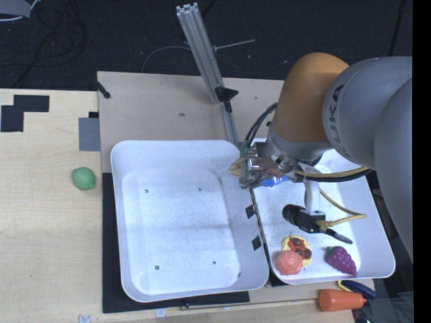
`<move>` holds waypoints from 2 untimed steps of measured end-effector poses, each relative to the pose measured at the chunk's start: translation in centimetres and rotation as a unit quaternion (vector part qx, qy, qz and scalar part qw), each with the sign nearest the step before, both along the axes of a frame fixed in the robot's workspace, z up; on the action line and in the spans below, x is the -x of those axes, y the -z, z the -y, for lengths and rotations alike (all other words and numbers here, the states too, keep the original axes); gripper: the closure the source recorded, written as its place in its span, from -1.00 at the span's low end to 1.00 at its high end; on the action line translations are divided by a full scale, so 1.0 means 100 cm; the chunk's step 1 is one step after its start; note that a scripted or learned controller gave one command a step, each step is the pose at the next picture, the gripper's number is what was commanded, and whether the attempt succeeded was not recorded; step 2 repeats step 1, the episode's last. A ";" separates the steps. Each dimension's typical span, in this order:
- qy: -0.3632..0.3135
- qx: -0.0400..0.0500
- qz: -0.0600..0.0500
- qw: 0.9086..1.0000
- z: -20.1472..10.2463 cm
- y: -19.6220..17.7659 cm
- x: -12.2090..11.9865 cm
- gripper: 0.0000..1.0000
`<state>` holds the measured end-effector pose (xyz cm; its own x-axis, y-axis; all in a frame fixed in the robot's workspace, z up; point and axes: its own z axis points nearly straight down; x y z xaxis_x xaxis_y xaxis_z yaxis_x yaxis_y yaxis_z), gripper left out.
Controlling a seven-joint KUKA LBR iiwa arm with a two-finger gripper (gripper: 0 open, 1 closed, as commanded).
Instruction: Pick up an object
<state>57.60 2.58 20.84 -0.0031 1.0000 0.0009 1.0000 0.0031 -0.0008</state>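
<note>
— What is lying nearest, at the lower right of the frame?
— An orange carrot (340, 299) is sitting just outside the right bin (370, 244). Inside that bin's lower end, purple grapes (341, 260) are lying near a pink fruit (289, 263), which is touching a yellow-red piece (297, 245).
— And the claw?
— The gripper (259, 170) is hanging over that bin's upper left corner, beside the left bin (175, 221). I cannot tell whether it is released or clenched.
— Further left?
— A green ball (84, 178) is resting on the bench (40, 247).
</note>
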 end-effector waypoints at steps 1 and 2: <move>0.000 0.000 0.001 1.000 -0.050 -0.019 0.009 1.00; 0.000 0.000 0.001 1.000 -0.050 -0.019 0.009 1.00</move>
